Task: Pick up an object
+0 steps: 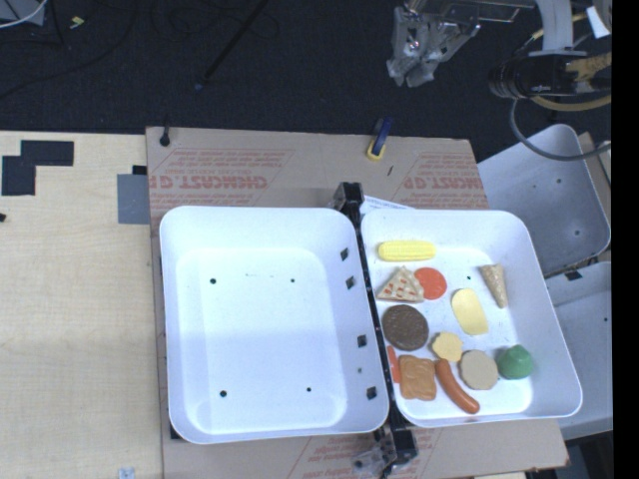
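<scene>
Now, your scene from biggest to smallest:
Left bin (190, 267): white and shallow, touching the right one along a black clamp strip.
Right bin (544, 297): holds all your toy food.
Gripper (417, 60): high beyond both bins, over dark floor, nothing between its fingers; you cannot tell whether they are spread or closed.
Brown disc (405, 326): near the divider.
Corn cob (406, 251): at the far end.
Sausage (456, 386): near edge.
Green ball (515, 362): right side.
</scene>
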You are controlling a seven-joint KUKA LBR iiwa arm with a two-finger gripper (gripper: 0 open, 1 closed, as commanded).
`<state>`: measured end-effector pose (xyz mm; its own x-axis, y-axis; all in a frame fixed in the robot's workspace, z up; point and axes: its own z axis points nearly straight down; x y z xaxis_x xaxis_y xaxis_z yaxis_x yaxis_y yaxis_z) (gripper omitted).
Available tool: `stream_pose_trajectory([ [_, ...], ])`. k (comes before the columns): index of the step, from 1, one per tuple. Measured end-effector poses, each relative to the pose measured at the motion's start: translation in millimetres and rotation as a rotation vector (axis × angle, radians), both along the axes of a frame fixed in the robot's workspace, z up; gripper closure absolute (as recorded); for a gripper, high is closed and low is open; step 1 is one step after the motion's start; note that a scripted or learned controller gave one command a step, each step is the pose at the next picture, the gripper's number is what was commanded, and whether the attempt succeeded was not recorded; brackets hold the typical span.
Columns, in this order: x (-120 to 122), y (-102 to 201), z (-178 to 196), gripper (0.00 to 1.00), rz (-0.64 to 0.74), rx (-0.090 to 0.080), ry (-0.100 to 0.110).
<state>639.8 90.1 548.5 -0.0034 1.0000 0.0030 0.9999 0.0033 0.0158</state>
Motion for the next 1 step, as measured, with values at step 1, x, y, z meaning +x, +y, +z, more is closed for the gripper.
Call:
stream_pose_trajectory([
  [1,-43.3,-9.6,-130.4,1.0,-0.007,-0.005,0.033],
])
